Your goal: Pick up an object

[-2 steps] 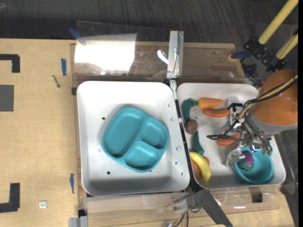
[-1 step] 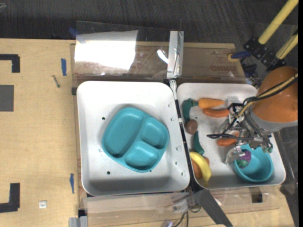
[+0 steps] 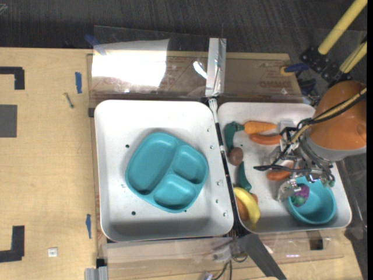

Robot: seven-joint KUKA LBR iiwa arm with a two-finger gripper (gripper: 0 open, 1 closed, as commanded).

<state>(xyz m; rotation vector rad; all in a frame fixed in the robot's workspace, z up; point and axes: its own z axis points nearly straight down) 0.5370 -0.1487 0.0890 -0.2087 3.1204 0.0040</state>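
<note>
My gripper (image 3: 289, 182) hangs low over the right bin (image 3: 265, 112), coming down from the orange-banded wrist (image 3: 342, 125). Just under and left of it lies a small orange piece (image 3: 277, 175). A teal bowl (image 3: 317, 207) sits at the bin's front right, and a purple and green item (image 3: 299, 195) rests at the bowl's left rim, right beside the gripper. Two orange carrot-like pieces (image 3: 261, 132) lie at the back of the bin. A brown ball (image 3: 235, 155), a dark teal item (image 3: 231, 132) and a yellow banana (image 3: 247, 205) line the left wall.
The left bin (image 3: 111, 127) holds a teal divided plate (image 3: 167, 170). A clear plastic sheet (image 3: 151, 69) and a metal divider (image 3: 215, 69) stand behind the bins. Yellow poles (image 3: 344, 19) rise at the back right. Wooden bench (image 3: 41, 156) spreads to the left.
</note>
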